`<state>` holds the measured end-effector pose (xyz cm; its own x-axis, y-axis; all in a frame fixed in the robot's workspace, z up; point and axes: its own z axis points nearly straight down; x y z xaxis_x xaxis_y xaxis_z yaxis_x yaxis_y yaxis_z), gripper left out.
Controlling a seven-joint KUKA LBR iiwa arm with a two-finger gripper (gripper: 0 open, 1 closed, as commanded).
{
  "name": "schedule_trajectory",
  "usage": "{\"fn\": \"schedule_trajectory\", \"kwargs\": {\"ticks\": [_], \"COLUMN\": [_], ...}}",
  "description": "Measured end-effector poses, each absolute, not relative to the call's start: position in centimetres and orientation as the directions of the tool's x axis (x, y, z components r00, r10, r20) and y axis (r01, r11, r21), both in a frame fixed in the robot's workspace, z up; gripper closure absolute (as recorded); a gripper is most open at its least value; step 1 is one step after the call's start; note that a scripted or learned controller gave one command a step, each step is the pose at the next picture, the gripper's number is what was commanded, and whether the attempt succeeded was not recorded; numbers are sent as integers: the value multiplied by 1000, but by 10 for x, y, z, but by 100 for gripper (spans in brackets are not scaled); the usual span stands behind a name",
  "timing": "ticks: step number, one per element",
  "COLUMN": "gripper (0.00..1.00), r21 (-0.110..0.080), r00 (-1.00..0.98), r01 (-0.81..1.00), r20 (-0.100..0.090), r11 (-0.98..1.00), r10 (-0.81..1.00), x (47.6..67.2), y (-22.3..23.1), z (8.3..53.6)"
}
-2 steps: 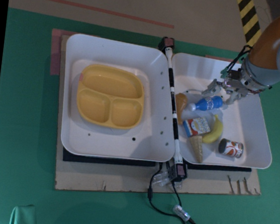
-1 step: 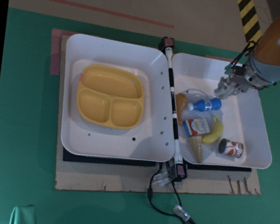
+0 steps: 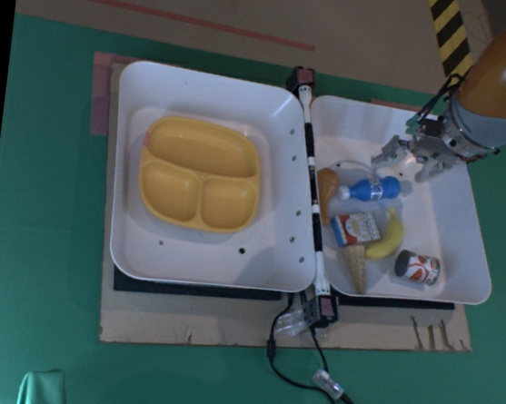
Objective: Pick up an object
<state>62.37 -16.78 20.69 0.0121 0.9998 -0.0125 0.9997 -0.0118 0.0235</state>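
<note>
The gripper (image 3: 409, 160) hung w/ fingers apart and holding nothing, just above the blue bottle (image 3: 373, 189); I reckoned it needed to drop straight and straddle the bottle's middle.

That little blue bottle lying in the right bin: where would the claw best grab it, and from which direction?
Probably across the blue bottle's round body, coming straight down. It lies on its side, pointing left-right, with bare bin floor above it. The gripper, open, hangs just above-right. The carton sits close below, so that side looks tighter.
</note>
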Motion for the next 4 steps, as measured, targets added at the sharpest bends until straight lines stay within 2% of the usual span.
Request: {"fn": "schedule_trajectory", "kwargs": {"ticks": [1,2,3,4], "gripper": [0,100,0,100], "r21": [17,32,32,46], "r00": [6,13,13,19], "r01": [1000,999,999,999], "r20": [-9,-18,-17,-23], "r11": [-6,-13,-13,-18], "r10": [1000,1000,1000,1000], "x": [600,603,603,605], "y": [-168,-173,-173,-176], "z": [187,205,205,221]}}
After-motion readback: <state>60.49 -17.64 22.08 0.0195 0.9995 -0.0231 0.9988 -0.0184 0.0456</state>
